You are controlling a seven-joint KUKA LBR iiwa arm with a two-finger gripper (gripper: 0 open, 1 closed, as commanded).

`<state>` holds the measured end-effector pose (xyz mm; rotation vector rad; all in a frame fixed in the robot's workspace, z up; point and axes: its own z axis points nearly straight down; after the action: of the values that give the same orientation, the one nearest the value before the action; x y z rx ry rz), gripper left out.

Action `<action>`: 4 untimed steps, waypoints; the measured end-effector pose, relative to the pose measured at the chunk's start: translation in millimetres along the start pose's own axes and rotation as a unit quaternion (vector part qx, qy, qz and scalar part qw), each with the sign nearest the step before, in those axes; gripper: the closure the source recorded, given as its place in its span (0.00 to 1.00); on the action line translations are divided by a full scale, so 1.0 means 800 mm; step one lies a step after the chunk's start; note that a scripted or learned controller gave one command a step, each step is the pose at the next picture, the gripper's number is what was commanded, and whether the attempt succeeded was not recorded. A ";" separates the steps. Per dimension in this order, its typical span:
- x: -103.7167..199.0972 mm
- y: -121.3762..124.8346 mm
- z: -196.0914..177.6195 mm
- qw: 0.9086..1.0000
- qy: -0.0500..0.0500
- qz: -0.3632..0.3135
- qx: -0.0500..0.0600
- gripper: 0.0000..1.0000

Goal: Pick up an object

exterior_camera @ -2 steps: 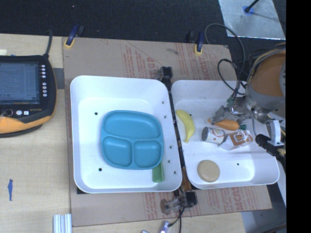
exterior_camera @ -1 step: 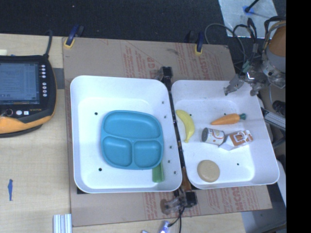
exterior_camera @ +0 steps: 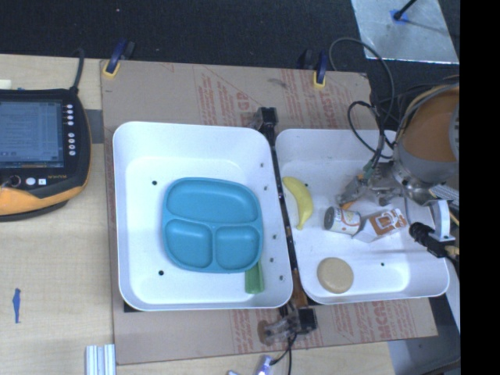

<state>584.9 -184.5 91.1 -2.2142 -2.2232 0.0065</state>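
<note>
tan disc (exterior_camera: pixel 335 275) lies nearest; gripper (exterior_camera: pixel 369 180) aperture apparently indeterminate above the small can (exterior_camera: pixel 344 219); centre over one object before descending.

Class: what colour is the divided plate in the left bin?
Light blue plate, seen in the camera view.

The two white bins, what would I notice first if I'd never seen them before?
Probably the big blue divided plate, lying in the middle of the left bin, with a small green block at its lower right corner. After that the yellow banana, near the left wall of the right bin, and the robot arm, grey and orange, reaching in over that bin from the right.
</note>
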 end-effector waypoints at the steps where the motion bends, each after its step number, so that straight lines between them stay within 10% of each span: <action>1: -0.034 0.073 -0.002 1.000 0.000 0.000 -0.002 0.00; 2: 0.022 0.020 -0.001 1.000 0.000 -0.001 -0.001 0.00; 3: 0.020 0.020 -0.014 1.000 -0.001 -0.002 0.000 1.00; 4: 0.067 -0.040 -0.094 1.000 0.000 -0.001 -0.001 1.00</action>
<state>552.9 -131.4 166.2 -2.2126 -2.2262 0.0055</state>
